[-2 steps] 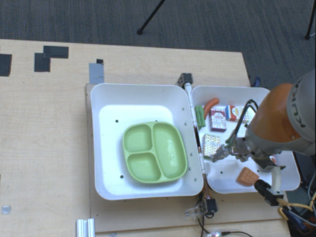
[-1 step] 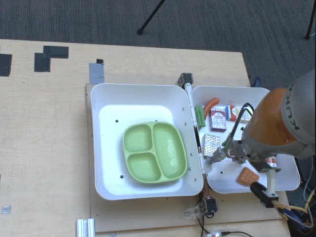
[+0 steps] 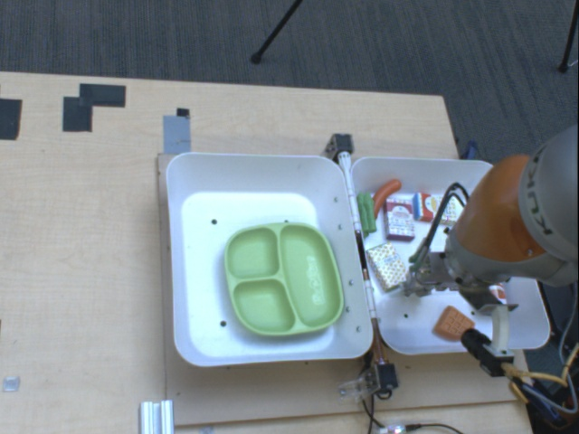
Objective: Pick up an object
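Note:
The right bin (image 3: 407,337) holds several small items. A green stick (image 3: 365,213) and a red pepper-like piece (image 3: 387,191) lie at its far left. Beside them are a red and white box (image 3: 399,219) and a blue and red pack (image 3: 422,205). A speckled square packet (image 3: 386,265) lies near the left wall and an orange cracker (image 3: 451,323) near the front. My gripper (image 3: 419,283) hangs low over the bin's middle, just right of the speckled packet and above the cracker. The wrist hides its tip.
The left bin (image 3: 204,242) carries a green three-part plate (image 3: 283,278). The grey and orange arm (image 3: 502,224) covers the right bin's right half. Cables run along the bench's front edge (image 3: 380,382). A ridge (image 3: 357,242) separates the two bins.

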